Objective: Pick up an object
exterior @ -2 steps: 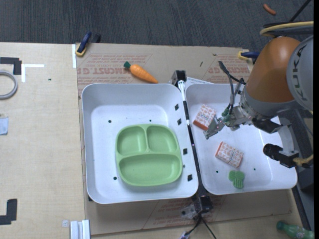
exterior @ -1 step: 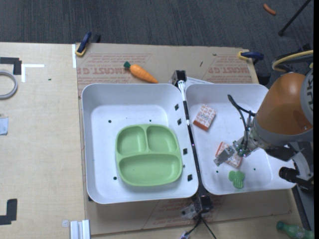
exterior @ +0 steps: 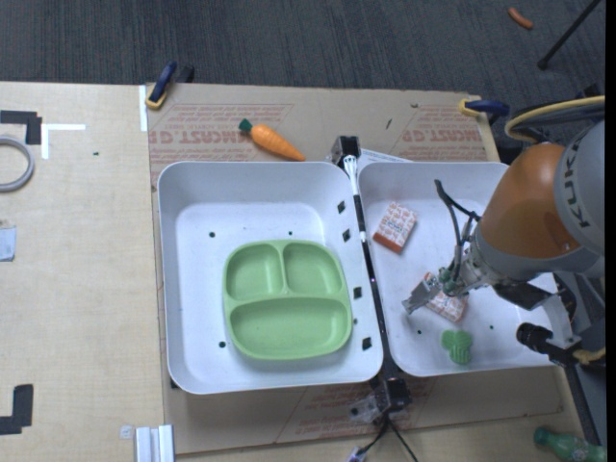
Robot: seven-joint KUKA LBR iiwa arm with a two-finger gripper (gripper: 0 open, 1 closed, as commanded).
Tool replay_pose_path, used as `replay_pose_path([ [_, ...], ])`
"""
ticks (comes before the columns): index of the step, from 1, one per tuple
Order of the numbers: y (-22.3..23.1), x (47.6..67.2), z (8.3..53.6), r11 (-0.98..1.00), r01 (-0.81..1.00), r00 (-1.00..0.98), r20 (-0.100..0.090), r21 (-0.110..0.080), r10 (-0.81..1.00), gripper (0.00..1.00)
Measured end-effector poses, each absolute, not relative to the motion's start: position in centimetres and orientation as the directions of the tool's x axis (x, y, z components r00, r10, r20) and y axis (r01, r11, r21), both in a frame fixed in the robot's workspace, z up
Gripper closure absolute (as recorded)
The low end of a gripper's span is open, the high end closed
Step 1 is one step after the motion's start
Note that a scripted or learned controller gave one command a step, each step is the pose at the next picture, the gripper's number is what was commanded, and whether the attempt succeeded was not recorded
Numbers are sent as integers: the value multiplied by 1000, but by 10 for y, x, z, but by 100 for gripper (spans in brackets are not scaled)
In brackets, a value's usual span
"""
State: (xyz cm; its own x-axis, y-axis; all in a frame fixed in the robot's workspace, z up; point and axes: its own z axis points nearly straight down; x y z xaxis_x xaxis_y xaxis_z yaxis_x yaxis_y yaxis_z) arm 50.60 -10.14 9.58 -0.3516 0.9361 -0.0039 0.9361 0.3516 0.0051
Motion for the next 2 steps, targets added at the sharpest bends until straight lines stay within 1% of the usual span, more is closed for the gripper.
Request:
replay_pose_path([
  [1,-102,509,106,350,937,-350,-9,12,937,100],
  [2,-45,479,206,667,745,-667,-2,2,745,100],
])
